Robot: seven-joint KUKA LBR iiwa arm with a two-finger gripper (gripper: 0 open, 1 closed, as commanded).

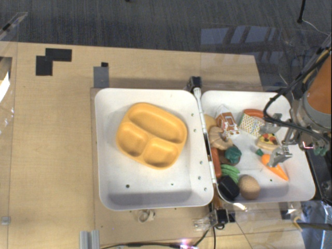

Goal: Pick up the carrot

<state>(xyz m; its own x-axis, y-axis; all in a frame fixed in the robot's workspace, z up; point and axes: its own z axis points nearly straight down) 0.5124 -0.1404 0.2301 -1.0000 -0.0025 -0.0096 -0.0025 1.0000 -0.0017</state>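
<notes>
Nearest the lens, at the worktop's [52,154] front edge, cables and a small clip [205,223] lie just below the right bin [301,191], which serves as the landmark. Over that bin's right part hangs the pincer [280,157], its metal tips down at the carrot [276,169]; whether they are spread, pressed together or pinching the carrot cannot be told. The carrot lies in the right bin's right front part, orange, pointing toward the bin's front right corner. Just behind it sits a small plate of toy food [266,141]. Toward the bin's middle are a green piece [232,154], a green pod [230,171] and a brown potato [249,186], with a black round thing [228,189] at the front left corner. Further back stand a small red-and-white carton [226,122] and a patterned box [251,123]; no writing on either can be read. Left of the right bin, touching it along a metal rail, the left bin [111,139] holds a yellow three-part tray [151,134]. Black tape marks [52,60] lie far off to the left rear.
</notes>
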